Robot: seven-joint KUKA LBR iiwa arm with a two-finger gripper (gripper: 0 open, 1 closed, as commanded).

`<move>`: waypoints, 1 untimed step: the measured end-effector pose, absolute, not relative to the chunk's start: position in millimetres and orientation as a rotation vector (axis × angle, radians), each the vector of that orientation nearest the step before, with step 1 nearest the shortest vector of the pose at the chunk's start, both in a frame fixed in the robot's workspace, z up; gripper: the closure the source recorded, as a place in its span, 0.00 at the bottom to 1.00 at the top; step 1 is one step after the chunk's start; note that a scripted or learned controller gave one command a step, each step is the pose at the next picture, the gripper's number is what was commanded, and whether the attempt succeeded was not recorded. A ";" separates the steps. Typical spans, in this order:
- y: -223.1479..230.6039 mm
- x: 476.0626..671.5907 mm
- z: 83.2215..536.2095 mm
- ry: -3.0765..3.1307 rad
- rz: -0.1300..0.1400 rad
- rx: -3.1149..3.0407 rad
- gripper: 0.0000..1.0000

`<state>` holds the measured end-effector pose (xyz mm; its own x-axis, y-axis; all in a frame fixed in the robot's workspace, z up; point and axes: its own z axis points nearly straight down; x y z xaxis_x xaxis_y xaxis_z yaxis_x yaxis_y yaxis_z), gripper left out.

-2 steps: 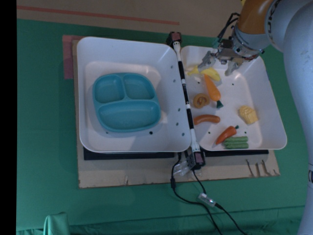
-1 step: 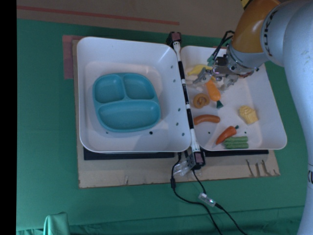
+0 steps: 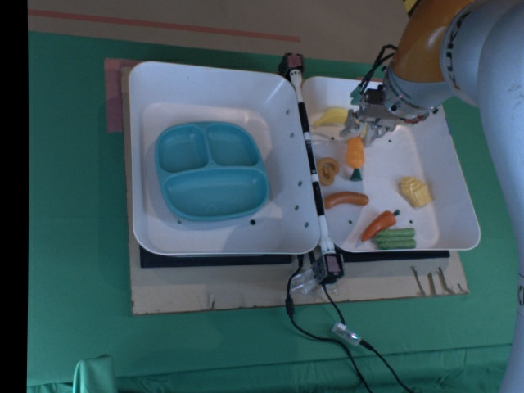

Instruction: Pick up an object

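My pincer (image 3: 366,131) hangs over the far part of the right bin (image 3: 458,188), close to the white bar (image 3: 310,150) that divides the two bins, and my grey arm (image 3: 483,31) with its orange band (image 3: 427,33) reaches in from the right above it. How wide the pincer is, I cannot tell — its tips are too small and blurred against the white floor. Directly below the pincer, and on its near side, lies the carrot (image 3: 355,153), orange with a little green end that points away from the pincer; whether the tips touch it or only stand above it I cannot say. To the left of the pincer, just beside it, lies the banana (image 3: 331,116), yellow and curved, near the far wall of the bin. Nearer to the camera than the carrot, and a little left of it, is a small brownish pretzel-like ring (image 3: 328,169), and beyond that, still closer to the camera, the sausage (image 3: 346,199) lies across. To the right of the pincer and toward the camera sits a yellow corn piece (image 3: 415,191). Well apart from the pincer, at the near wall, the orange-red pepper (image 3: 378,224) lies tilted, touching the green beans (image 3: 395,238). In the left bin (image 3: 164,84) — well apart on the other side of the bar — rests a blue divided plate (image 3: 175,196).
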<state>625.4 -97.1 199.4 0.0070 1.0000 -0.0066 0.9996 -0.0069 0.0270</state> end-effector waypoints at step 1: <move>-77.5 621.8 300.3 2.215 0.004 2.221 1.00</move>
<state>621.8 -77.5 300.3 0.0026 1.0000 -0.0018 1.0000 -0.0026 0.0052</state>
